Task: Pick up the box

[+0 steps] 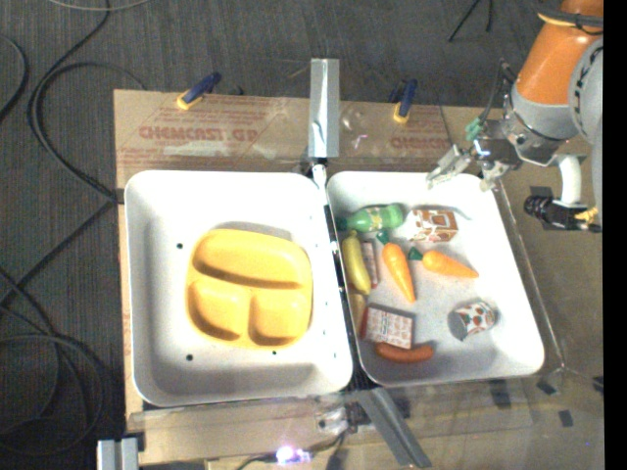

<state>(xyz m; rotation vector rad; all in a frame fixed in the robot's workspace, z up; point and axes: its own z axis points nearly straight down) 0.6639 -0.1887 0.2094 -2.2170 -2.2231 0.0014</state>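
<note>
A flat reddish-brown box (390, 327) with a white label lies near the front of the right bin (519, 292), just above a red sausage (404, 352). A small brown-and-white carton (434, 225) stands toward the back of that bin. A second small patterned carton (473, 318) sits at the front right. My gripper (463, 172) hangs over the right bin's far rim, above and to the right of the brown-and-white carton. Its fingers are spread open with nothing between them.
The right bin also holds a green bottle (374, 218), a banana (355, 262) and two carrots (398, 270) (450, 263). A yellow divided plate (251, 287) lies in the left bin (147, 262). Clamps (199, 90) hold the cardboard at the back.
</note>
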